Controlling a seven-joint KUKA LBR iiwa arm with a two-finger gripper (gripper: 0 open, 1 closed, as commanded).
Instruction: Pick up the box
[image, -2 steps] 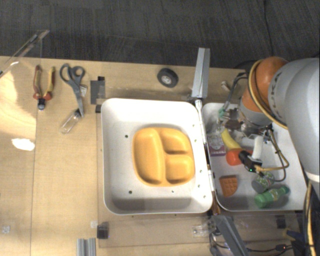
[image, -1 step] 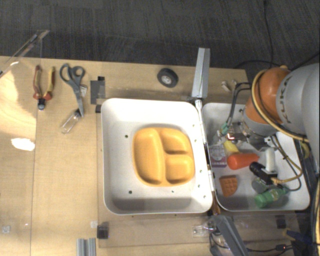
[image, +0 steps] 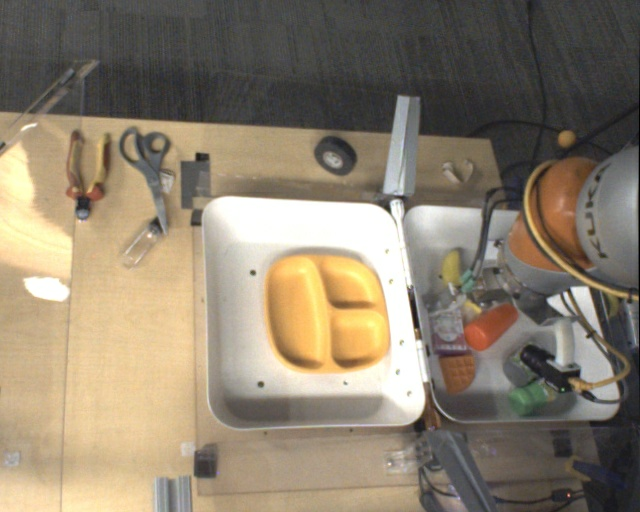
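Yellow tray (image: 327, 309) sat in left bin (image: 232, 330), well left of gripper (image: 478, 292). Box (image: 449, 328) lay in right bin (image: 428, 232), just left of and below gripper. Orange bottle (image: 491, 326) just below gripper. Gripper state: couldn't tell.

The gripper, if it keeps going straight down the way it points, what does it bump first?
Probably the clutter under the gripper in the right bin: the orange-red cylinder or clear wrapped item. Depth is hard to judge.
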